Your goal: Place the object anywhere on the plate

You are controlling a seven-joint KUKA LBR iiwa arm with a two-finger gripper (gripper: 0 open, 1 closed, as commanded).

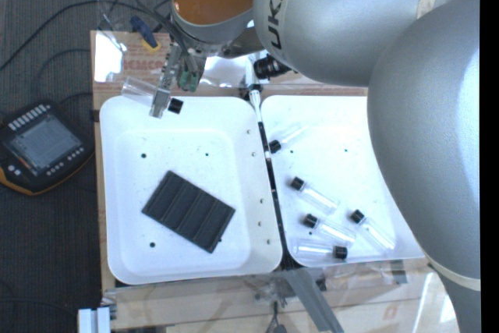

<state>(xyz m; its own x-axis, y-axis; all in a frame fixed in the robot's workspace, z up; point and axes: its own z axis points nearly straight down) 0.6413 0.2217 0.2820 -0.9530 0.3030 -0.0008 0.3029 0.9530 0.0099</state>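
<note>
Placement not yet done.
Jaws [161, 101] grasping a clear plastic tube with black cap [148, 92] at upper left of frame, above the left white bin [117, 168]; dark ribbed rectangular plate [188, 211] sits lower, bare.

White bins: two, left bin [117, 168] and right bin [374, 121]. Dark ribbed plate [188, 211]: one, in the left bin. Clear black-capped vials [313, 195]: five in the right bin, one at the gripper [161, 101].
</note>
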